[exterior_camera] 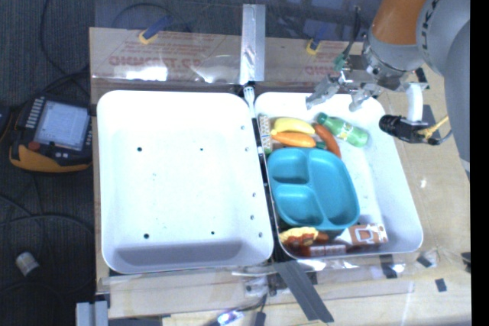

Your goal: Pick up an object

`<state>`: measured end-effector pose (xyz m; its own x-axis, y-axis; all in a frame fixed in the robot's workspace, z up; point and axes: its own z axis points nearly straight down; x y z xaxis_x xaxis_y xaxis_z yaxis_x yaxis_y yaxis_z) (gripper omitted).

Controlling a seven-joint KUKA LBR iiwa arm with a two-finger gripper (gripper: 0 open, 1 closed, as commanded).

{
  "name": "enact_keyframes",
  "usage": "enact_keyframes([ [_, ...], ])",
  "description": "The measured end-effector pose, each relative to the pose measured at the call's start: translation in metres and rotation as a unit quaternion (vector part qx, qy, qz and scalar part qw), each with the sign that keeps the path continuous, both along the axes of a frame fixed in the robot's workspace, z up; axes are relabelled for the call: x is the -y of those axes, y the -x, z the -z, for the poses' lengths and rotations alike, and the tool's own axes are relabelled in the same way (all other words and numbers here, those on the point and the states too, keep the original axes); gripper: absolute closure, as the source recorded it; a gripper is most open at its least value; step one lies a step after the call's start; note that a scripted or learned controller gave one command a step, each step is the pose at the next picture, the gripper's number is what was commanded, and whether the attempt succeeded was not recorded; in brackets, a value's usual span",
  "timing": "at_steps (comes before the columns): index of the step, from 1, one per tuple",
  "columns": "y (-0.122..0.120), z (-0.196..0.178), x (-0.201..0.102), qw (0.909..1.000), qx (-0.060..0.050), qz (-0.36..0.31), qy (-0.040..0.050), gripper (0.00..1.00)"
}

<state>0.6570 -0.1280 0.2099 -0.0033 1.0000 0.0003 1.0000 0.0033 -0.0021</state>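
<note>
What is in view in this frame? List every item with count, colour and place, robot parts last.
bins: two, white, side by side on the bench
divided tray: one, blue, middle of the right bin
banana: one, yellow, far end of the right bin, beside the tray
carrot-like piece: one, orange, just in front of the banana
bottle: one, green, far right of the right bin
packaged items: a few, red and brown, near end of the right bin
handheld pendant: one, orange and black, on the floor left of the bench
arm: one, grey with orange band, at upper right
gripper: one, above the right bin's far edge
</note>
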Motion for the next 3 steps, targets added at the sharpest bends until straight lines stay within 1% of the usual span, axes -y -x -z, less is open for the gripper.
enact_keyframes([
  [1, 0.028, 0.099, 0.04, 0.9993, 0.003, -0.039, 0.0021, 0.0],
  [2, 0.027, 0.089, 0.038, 0.9992, 0.003, -0.039, 0.0, 1.0],
  [3, 0.058, 0.091, 0.027, 0.9996, 0.004, -0.027, 0.0016, 1.0],
])
